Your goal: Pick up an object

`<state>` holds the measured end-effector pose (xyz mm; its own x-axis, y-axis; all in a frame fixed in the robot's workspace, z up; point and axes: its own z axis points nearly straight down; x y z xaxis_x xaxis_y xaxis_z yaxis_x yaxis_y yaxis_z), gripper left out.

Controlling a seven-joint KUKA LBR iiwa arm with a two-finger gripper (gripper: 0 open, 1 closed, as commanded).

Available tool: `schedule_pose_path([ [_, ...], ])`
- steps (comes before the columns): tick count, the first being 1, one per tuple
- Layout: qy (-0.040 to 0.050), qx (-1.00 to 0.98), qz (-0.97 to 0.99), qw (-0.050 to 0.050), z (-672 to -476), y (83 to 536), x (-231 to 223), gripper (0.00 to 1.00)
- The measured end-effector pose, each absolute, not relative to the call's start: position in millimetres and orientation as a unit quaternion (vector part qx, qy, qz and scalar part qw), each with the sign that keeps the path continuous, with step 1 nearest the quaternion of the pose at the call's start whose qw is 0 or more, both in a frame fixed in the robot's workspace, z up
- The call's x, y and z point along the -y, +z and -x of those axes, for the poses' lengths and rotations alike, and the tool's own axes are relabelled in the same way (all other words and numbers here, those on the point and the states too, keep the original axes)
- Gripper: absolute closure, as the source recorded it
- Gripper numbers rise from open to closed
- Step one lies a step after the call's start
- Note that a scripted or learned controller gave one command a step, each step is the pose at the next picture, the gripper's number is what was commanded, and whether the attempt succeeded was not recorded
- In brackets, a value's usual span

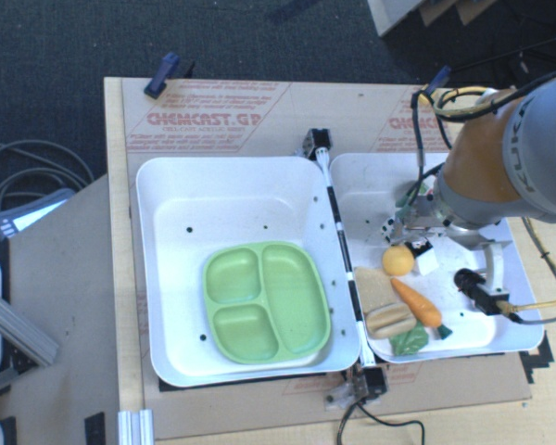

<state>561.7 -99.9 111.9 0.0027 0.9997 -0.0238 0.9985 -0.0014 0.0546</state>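
While the gripper (410, 239) hangs low in the right bin (371, 179), I see a yellow lemon (398, 261) just below its fingertips, not between them. I cannot tell how they stand. A carrot (417, 302) lies beside it.

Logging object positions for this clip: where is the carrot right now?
The carrot lies in the right bin, near its front, just below the yellow ball and beside the bread roll.
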Motion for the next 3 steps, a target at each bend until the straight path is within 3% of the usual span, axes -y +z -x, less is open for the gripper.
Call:
schedule_pose_path([
  [1,0.0107,-0.706,-0.707,0.027,-561.4,111,99,0.00],
  [2,0.0082,-0.708,-0.706,0.015,-545.8,100,114,0.00],
  [3,0.0057,-0.706,-0.708,0.020,-547.5,98,109,0.00],
])
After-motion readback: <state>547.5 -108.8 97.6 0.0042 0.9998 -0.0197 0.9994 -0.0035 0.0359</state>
